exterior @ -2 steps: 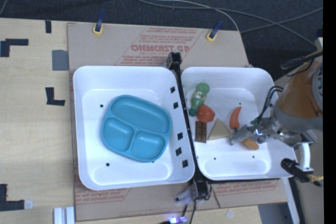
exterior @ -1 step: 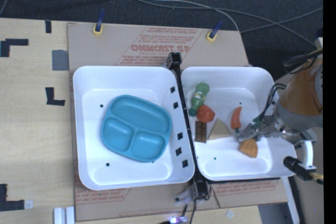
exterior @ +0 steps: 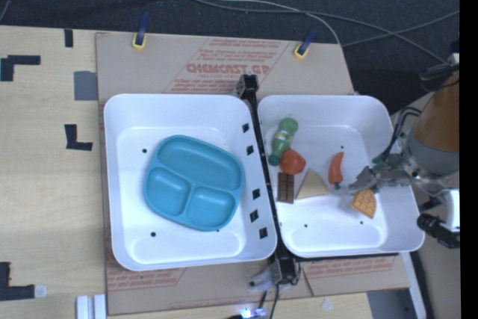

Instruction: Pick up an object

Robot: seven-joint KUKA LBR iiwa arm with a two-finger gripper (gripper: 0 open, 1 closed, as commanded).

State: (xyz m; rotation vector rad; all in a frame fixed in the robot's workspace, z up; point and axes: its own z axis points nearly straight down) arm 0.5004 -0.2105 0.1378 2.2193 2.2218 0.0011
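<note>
The right bin [exterior: 388,235] holds several small toy foods. A green bottle-shaped piece [exterior: 284,132] lies at its left side with a red tomato-like piece [exterior: 293,160] just below it. A brown chocolate bar [exterior: 286,187] and a pale cheese wedge [exterior: 312,184] lie side by side near the bin's middle. A red chili-like piece [exterior: 336,167] lies to their right. An orange waffle piece [exterior: 364,202] sits at the right. My gripper [exterior: 367,181] hangs low in the right bin, just above the waffle piece and right of the chili.
The left bin [exterior: 119,235] holds a blue divided plate [exterior: 194,181]. A black divider strip [exterior: 258,160] runs between the bins. The arm's grey and orange wrist [exterior: 437,131] reaches over the right bin's right wall. Cables cross the dark floor behind the bench.
</note>
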